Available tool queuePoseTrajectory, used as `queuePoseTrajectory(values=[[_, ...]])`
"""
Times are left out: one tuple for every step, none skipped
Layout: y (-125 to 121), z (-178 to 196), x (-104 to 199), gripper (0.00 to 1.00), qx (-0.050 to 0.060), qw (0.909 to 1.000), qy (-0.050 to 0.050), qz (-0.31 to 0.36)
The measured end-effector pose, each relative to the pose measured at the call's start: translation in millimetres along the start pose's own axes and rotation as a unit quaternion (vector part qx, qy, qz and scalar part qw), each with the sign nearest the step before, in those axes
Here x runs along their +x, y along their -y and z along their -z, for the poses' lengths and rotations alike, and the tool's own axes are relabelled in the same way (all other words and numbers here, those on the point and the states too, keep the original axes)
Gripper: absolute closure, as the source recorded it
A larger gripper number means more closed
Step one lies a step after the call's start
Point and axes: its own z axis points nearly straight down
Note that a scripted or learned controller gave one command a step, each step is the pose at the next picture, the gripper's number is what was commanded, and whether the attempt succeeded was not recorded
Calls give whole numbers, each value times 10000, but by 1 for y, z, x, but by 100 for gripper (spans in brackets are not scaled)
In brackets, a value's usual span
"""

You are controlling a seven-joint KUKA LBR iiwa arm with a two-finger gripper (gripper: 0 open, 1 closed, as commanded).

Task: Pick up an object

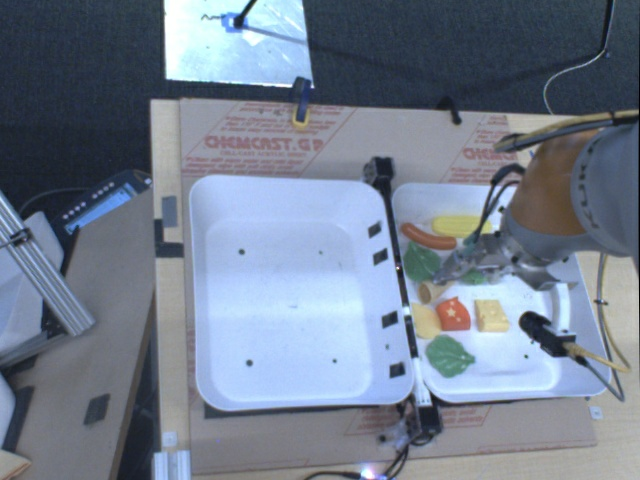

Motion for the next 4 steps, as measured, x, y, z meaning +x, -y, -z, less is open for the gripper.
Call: queuePoseTrajectory(values=[[-76, -3, 16, 0, 68, 10000, -7, 9], [-75, 7, 15, 100, 29, 10000, 1, 9], [-101, 175, 35, 100, -87, 10000, 13, 25], [-99, 175, 34, 100, -10, 10000, 13, 35]])
